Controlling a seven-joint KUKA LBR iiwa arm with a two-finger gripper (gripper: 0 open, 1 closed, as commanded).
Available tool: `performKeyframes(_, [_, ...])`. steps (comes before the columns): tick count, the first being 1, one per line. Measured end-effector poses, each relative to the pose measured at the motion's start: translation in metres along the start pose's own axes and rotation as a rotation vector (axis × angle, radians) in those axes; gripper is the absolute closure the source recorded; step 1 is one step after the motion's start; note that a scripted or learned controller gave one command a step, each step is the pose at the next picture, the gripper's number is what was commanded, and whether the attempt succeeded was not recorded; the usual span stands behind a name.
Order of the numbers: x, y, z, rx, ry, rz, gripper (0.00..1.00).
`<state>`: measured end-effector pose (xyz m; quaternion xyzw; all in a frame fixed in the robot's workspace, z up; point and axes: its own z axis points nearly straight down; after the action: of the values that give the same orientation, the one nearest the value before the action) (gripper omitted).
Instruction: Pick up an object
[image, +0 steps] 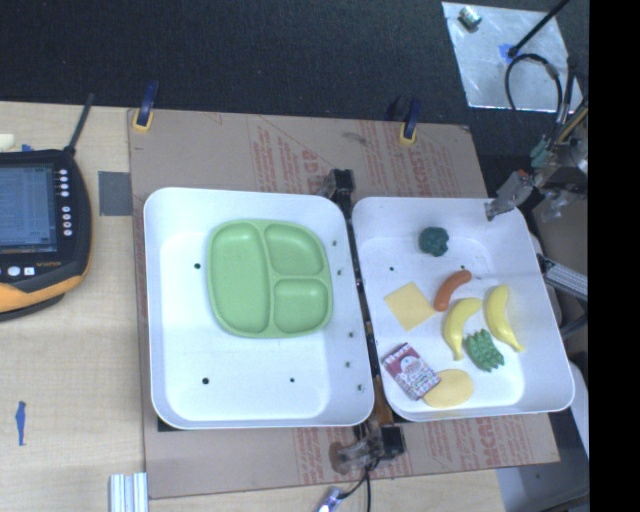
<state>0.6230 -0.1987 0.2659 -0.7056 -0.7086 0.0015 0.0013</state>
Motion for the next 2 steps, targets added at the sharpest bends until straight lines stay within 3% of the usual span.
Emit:
performKeyframes(1, [0.002, 0.033, 0.094, 0.003, 0.000, -0.003, 0.00])
performKeyframes(2, [0.030, -0.038, 0.175, 0.003, 0.001, 0.000, 0.00])
